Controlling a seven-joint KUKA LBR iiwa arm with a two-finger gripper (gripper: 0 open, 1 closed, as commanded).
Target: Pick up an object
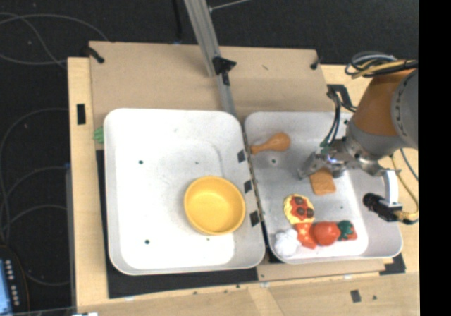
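Gripper [320, 166] at the end of the grey-and-orange arm [377, 113] hung low over the right-hand bin [296, 128], just above a tan, cracker-like square [323, 183] that lay at about the bin's centre. From this slanted view it could not be told how the tool was set, nor whether it had hold of anything; the square appeared to rest on the bin floor, directly at the gripper's six o'clock.

Other candidates for lifting lay close by. A toy drumstick [271, 143] sat toward ten o'clock of the gripper, near the bin's left wall. At six o'clock, toward the bin's near edge, were a small pizza slice [299, 207], a red tomato-like piece [325, 233] with a green bit [346, 228] touching it, and a white lump [285, 242] in the corner. A yellow bowl [214, 204] stood in the left-hand bin [141, 138], well apart.

By the look of it the pick was not yet made: the approach seemed finished, while the grasp and the lift remained to be done.
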